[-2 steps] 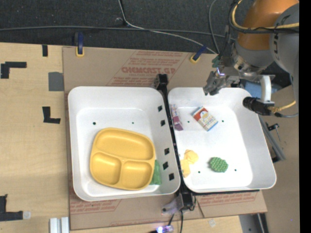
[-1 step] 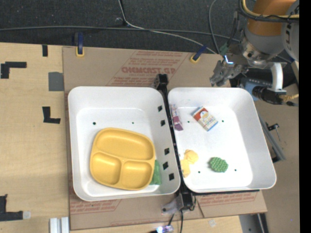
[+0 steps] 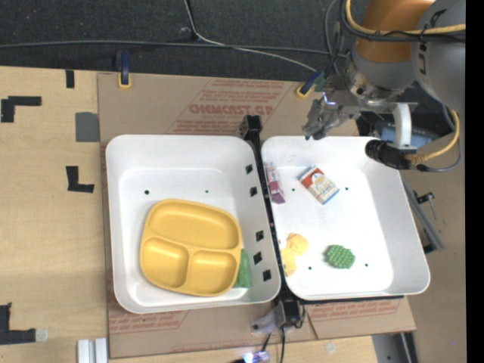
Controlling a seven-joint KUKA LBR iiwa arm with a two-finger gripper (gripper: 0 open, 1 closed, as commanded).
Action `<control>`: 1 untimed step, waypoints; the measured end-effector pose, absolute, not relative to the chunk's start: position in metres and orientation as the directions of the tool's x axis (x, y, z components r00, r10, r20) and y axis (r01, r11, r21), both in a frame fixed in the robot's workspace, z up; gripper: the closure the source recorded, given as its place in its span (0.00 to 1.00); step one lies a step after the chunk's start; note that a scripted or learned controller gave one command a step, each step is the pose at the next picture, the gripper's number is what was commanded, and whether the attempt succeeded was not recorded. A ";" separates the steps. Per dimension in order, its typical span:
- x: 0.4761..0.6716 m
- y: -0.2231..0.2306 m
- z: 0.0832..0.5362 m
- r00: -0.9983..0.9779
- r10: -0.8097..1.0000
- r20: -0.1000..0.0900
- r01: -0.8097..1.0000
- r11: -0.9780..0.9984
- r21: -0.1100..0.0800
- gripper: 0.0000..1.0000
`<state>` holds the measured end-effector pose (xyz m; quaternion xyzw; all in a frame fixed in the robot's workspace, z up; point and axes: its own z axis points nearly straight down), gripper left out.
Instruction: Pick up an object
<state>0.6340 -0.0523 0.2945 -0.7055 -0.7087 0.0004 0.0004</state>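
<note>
A yellow divided tray (image 3: pixel 189 246) fills the left bin (image 3: pixel 121 203). In the right bin (image 3: pixel 393 225) lie a green knobbly object (image 3: pixel 339 256), a yellow piece (image 3: pixel 295 245) and a small carton (image 3: pixel 319 184). Above its far rim hangs the claw (image 3: pixel 321 121), empty, fingers slightly parted.

Two bins sit side by side on the bench. The left bin (image 3: pixel 121 203) holds a divided tray (image 3: pixel 189 244) toward its near side. In the right bin (image 3: pixel 393 233), a small carton (image 3: pixel 318 184) lies far, a bumpy ball (image 3: pixel 339 256) near, a soft toy (image 3: pixel 294 246) left of it against the divider.
</note>
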 end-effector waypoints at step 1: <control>0.631 -0.005 0.266 -0.005 1.000 0.001 1.000 0.005 -0.004 1.00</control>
